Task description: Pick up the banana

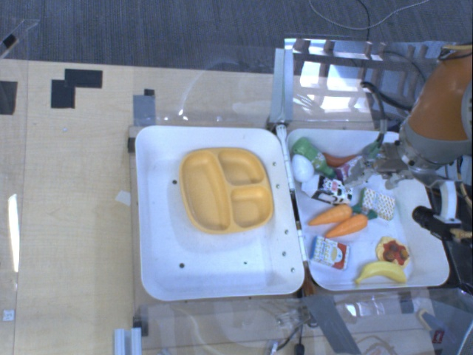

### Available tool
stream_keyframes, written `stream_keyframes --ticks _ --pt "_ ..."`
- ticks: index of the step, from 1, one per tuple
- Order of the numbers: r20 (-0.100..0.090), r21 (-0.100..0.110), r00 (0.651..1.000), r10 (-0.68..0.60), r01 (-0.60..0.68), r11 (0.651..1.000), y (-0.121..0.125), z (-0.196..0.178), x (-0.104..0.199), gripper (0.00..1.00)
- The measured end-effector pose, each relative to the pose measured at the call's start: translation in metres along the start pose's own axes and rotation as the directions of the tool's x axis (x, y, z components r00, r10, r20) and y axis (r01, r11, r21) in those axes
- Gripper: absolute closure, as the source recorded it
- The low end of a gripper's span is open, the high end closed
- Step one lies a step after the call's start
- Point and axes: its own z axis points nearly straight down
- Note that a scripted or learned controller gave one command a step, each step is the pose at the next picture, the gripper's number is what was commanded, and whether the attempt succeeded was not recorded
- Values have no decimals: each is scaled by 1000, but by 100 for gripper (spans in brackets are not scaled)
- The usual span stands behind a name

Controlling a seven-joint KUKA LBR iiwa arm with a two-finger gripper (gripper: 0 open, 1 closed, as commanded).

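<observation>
The yellow banana (380, 273) lies on its side at the front of the right bin (436, 276), close to the front rim. Just behind it sits a small yellow piece with red bits (392, 250). My gripper (372, 171) hangs over the back half of the same bin, well behind the banana and apart from it, near a black-and-white cow-patterned item (330, 191) and a white patterned packet (380, 203). Nothing shows held in it.
Two orange carrots (338, 220) and a small red-and-white carton (329, 251) lie left of the banana. A green item (307, 152) and a white egg (302, 168) sit at the bin's back left. The left bin (159, 272) holds a yellow divided plate (225, 189).
</observation>
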Motion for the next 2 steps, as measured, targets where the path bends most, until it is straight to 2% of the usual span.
stream_keyframes --ticks 1,2 --pt "1 -2 993 -121 121 993 -82 76 -13 0" --pt "4 -8 981 -196 196 981 -79 98 -62 0"
